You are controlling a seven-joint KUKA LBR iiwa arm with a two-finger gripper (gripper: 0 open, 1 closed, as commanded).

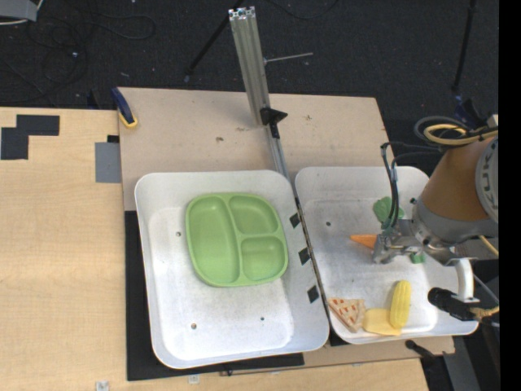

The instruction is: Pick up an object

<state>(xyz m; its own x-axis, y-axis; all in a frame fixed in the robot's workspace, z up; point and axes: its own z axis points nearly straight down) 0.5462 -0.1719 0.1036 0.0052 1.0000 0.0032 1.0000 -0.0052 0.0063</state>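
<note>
The bench (326, 120) carries two shallow white bins side by side. The left bin (163, 300) holds a green divided plate (236, 239) with three compartments. The right bin (342, 210) holds the small toys. The grey arm (456, 194) with its orange band reaches in from the right, and its gripper (389, 249) is low over the right bin. I cannot tell how the pincer stands, because the wrist hides the tips.

Just beside the gripper lies an orange carrot (364, 239). Its long axis runs left to right, with the thin point toward the left. A green leafy piece (383, 210) lies behind it. Near the front wall an ear of corn (399, 301) lies with its long axis nearly front to back, touching a yellow piece (377, 323), and a pizza slice (348, 310) is just beside them. No writing can be read.
</note>
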